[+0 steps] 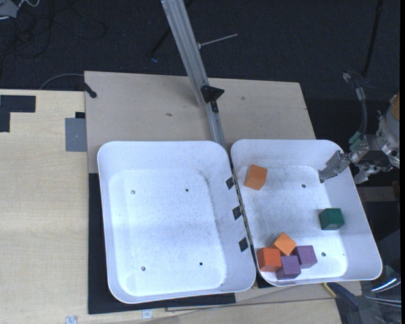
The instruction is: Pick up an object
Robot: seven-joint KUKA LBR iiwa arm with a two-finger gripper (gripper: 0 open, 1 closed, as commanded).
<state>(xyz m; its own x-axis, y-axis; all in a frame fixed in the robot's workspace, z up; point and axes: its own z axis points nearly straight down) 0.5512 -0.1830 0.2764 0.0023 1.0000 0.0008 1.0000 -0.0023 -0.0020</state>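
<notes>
The arm [390, 130] is cut off at the right, so most of it is not seen. The hand [337, 164] is small and blurred, and its state cannot be told. Among the near blocks, one purple block [289, 266] is partly covered by its neighbours.

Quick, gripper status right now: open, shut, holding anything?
Gripper: over the right bin's upper right rim, nothing visibly held; open or closed cannot be told.
</notes>
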